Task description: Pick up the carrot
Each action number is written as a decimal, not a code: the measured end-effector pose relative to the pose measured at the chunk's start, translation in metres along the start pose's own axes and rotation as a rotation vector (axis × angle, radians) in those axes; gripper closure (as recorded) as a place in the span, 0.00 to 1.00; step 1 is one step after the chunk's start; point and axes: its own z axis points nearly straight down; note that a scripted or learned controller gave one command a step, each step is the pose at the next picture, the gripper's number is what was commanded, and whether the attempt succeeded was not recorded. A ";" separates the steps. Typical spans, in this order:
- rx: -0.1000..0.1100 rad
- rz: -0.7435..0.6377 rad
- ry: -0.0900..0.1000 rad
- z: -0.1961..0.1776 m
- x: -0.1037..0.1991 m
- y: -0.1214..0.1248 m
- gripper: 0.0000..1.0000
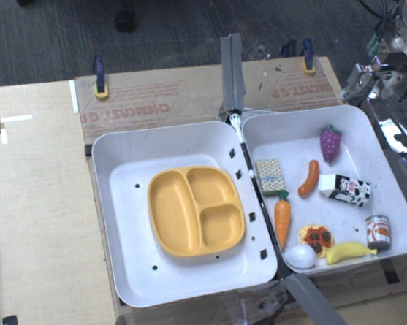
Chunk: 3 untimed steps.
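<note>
Up at the far right, past the corner of the right bin (382, 145), the gripper (369, 75) sits among cables and metal parts, and I cannot tell from here how it is set; nothing from the bins is in it. Down in that right bin the carrot (282, 219) lies against the left wall, green top pointing away from me, orange tip toward the near edge. A small cracker box (270, 176) sits just beyond its leaves, and a white egg (300, 256) lies just by its tip. A sausage (309, 179), purple grapes (331, 142), a milk carton (345, 189), a pizza slice (316, 237), a banana (349, 252) and a can (378, 231) share the bin. Over in the left bin (123, 227) lies a yellow divided plate (195, 210).
</note>
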 end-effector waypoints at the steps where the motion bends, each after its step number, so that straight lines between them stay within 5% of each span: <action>1: 0.001 0.043 0.001 0.136 0.007 -0.088 0.00; 2: 0.003 0.215 0.002 0.170 0.093 -0.176 0.00; 3: 0.002 -0.172 0.002 0.190 0.104 -0.171 0.00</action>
